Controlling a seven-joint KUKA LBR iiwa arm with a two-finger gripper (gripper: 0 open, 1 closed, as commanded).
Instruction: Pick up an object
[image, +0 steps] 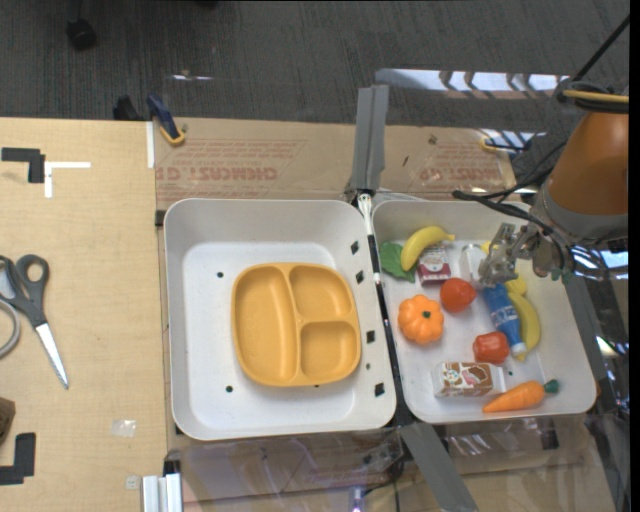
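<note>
Carrot (514, 397) lies at the right bin's (580, 345) six o'clock; my claw (497, 262) hovers at one o'clock over the bottle (503, 317), grip state unclear.

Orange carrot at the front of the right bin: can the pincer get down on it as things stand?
Probably yes. The orange toy carrot lies exposed along the right white bin's front wall, nothing on top of it. The pincer is over the same bin, farther back. The small printed carton beside it and the wall leave little room.
</note>
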